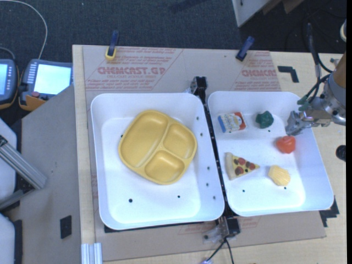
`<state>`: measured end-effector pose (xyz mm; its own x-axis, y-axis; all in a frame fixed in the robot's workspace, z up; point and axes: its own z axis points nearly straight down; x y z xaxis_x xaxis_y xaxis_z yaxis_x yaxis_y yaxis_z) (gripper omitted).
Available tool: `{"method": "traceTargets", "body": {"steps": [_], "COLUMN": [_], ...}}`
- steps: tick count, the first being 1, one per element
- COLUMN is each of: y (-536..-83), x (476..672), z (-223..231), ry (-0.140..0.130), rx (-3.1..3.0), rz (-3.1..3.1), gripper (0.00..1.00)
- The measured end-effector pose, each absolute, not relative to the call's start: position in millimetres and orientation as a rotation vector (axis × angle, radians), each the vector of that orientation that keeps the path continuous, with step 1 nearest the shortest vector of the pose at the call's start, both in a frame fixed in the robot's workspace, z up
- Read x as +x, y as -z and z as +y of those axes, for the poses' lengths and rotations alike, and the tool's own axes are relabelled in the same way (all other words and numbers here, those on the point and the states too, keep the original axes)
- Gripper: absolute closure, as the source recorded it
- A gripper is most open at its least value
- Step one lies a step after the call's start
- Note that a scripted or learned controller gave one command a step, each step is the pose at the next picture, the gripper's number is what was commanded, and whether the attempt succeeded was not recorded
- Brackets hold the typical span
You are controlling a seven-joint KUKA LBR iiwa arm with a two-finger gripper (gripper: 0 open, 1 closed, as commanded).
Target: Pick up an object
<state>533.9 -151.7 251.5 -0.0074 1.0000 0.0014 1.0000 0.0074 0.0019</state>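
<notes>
Pizza slice toy (pixel 240 166) nearest my view, lower-left of red tomato toy (pixel 285 144) in right bin (pixel 313 197). Yellow lemon-like piece (pixel 279 175) just below tomato; green piece (pixel 264 119) and carton (pixel 231 122) up-left of it. Divided yellow plate (pixel 158 153) well left of tomato, in left bin (pixel 110 202). Gripper (pixel 295 126) low, just above-right of tomato, nearly touching. Can't tell claw opening; nothing visibly held. I judge pick not yet done: grasp and lift remain; 4 other items untouched.

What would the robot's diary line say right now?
pincer: above red toy | right bin: red toy not lifted | left bin: yellow tray
</notes>
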Motion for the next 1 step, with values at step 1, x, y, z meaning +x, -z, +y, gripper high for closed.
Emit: {"method": "traceTargets", "body": {"steps": [1], "y": [-245.0], "x": [552.6], "z": [-91.0], "ry": [-0.003], "rx": [2.214], "rz": [2.23], "gripper": [1.0]}}
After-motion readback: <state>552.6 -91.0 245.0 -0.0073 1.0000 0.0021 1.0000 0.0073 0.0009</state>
